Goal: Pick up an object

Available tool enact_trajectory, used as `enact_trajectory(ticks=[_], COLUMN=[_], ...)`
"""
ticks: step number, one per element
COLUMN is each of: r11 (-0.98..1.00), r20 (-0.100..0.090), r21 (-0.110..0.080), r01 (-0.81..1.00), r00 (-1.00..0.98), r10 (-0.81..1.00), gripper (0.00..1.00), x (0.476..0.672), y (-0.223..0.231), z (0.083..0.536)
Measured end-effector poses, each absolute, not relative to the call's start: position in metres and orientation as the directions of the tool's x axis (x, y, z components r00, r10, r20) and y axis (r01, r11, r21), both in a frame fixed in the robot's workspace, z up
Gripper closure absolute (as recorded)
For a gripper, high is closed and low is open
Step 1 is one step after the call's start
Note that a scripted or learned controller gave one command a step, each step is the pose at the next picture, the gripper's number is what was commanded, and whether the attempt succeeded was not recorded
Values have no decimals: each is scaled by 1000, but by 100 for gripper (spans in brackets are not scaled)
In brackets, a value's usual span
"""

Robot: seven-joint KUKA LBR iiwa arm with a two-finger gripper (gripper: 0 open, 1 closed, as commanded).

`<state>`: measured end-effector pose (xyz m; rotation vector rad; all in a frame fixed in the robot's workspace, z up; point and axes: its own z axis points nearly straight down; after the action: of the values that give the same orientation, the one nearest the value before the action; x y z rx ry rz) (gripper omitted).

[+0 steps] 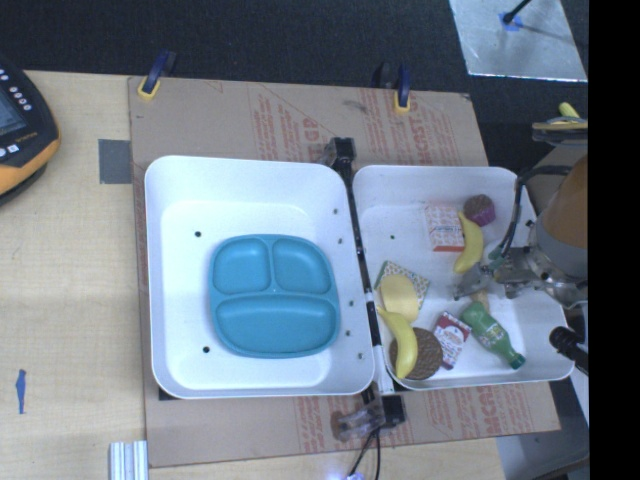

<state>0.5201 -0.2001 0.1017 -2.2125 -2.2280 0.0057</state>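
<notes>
The right bin point(385, 193) holds several small items. Among them are a purple piece point(479, 209), a yellow banana point(470, 244), a red and white packet point(442, 226), a green bottle point(493, 334), a second banana point(401, 336) and a brown round piece point(427, 354). A yellow wedge point(399, 292) and a small red carton point(452, 338) lie there too. My gripper point(484, 281) reaches in from the right, low over the bin. It sits just below the upper banana and just above the green bottle. Nothing is visibly held.
The left bin point(165, 268) holds a blue divided plate point(273, 295). Both bins sit on a cardboard sheet point(250, 118) clamped at the far edge. A yellow and black handset point(18, 123) lies at the far left of the bench. The arm's body point(560, 228) covers the right bin's right rim.
</notes>
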Motion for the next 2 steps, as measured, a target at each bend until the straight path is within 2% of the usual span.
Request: enact_trajectory(ticks=[1,2], r11=[10,10], r20=[-3,-3], r21=[-4,-4], r01=[1000,1000], r00=[-10,-10], r10=[1000,1000], gripper=[100,0], x=[520,520], y=[-201,-201], z=[112,112])
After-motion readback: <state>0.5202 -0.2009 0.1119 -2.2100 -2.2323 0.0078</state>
